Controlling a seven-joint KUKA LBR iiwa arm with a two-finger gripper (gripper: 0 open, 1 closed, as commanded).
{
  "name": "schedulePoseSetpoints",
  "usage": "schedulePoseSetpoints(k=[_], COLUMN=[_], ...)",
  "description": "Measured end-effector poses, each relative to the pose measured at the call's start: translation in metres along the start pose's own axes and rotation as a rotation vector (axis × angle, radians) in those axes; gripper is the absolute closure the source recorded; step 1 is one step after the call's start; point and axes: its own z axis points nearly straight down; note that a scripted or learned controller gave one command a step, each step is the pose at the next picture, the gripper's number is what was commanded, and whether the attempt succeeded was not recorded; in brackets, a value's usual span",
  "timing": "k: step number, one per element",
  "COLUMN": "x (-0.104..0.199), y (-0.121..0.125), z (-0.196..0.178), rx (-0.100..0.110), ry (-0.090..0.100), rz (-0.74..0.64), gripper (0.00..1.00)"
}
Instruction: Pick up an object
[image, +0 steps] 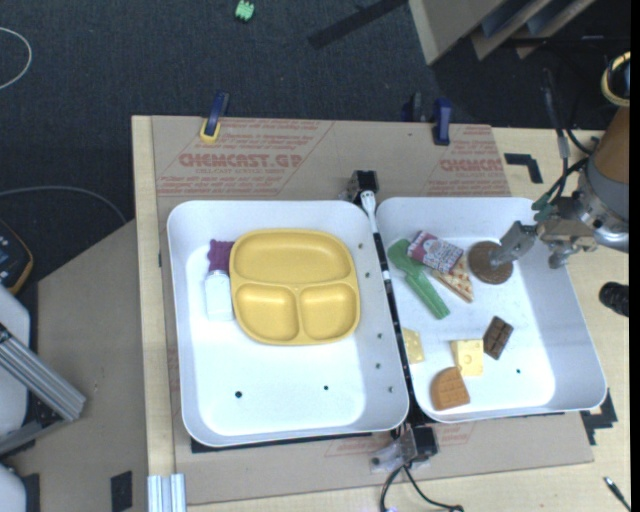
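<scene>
White plastic makes up two shallow bins sitting side by side on my counter, which is covered with brown printed cardboard. My arm reaches in from the right of the view, and my tool hangs over the upper right part of the right bin. Its two fingers look spread apart with nothing between them, one finger reaching toward a round brown disc that lies flat just beside its tip; I cannot tell whether they touch.

Left of the disc, a small pink and white packet lies tilted, and a tan wedge sits against it. A green stick-shaped piece lies with its long axis running diagonally, from upper left near the bin's wall down toward the lower right. Lower in that bin are a dark brown block, tilted, a yellow cube-like piece, a smaller pale yellow piece near the dividing wall, and a rounded orange-brown piece nearest the front rim.

The left bin holds a yellow divided tray with one wide compartment above two smaller ones. A purple item and a white item lie against the tray's left edge.
</scene>
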Motion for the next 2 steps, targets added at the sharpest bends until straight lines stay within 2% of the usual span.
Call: schedulePoseSetpoints(k=[1,2], x=[0.000,0.003], y=[0.002,-0.001], z=[-0.007,0.037], rx=[-0.012,-0.008], ry=[-0.003,-0.001], rz=[-0.003,-0.002], gripper=[0.00,0.00])
